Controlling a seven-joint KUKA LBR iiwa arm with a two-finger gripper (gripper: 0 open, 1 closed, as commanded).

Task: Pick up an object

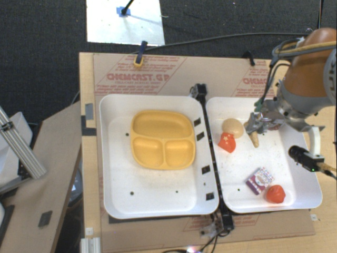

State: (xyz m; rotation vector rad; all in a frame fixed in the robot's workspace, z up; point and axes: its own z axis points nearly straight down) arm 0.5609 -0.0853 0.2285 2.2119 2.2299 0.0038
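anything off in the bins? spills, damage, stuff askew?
Nothing stands out. The yellow tray lies flat in the left bin; the tan ball, red piece, purple packet and red fruit lie loose in the right bin.

bare floor amid scattered items, seemingly

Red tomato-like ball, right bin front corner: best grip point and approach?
Probably straight down on the red ball, fingers across its round middle. It sits near the right bin's front rim with the purple packet close on its upper left, so closing along the other diagonal, lower left to upper right, looks safest. The gripper is farther back, by the beige ball.
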